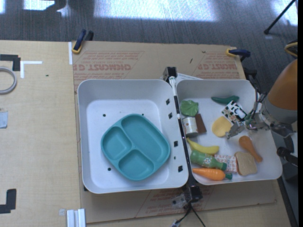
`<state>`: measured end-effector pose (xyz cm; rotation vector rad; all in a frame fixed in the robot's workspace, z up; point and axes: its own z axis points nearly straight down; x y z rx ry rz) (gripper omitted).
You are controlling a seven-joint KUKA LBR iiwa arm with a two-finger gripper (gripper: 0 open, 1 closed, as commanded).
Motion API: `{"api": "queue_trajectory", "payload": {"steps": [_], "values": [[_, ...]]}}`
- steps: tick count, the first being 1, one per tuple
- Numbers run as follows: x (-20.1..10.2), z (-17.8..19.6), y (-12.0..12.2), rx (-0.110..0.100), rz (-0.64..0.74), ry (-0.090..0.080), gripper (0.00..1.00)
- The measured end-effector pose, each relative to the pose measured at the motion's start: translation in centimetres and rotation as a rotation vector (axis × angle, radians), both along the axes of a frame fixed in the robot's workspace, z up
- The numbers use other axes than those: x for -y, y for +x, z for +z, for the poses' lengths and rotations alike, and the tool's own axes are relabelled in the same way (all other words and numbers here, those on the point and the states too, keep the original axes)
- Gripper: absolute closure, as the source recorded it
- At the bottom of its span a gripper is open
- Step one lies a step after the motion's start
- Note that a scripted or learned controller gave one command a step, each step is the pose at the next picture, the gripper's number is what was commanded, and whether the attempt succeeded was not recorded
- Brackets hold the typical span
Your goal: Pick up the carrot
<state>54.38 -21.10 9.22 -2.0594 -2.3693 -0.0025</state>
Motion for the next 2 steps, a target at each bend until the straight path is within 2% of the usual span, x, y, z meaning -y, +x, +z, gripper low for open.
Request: {"api": "queue_trajectory", "payload": {"steps": [1, 2], "values": [[0.1, 0.1, 0.4, 0.001, -0.270, 0.014, 0.00], [-1.5, 0.1, -3.6, 0.002, -0.013, -0.002, 0.00]]}}
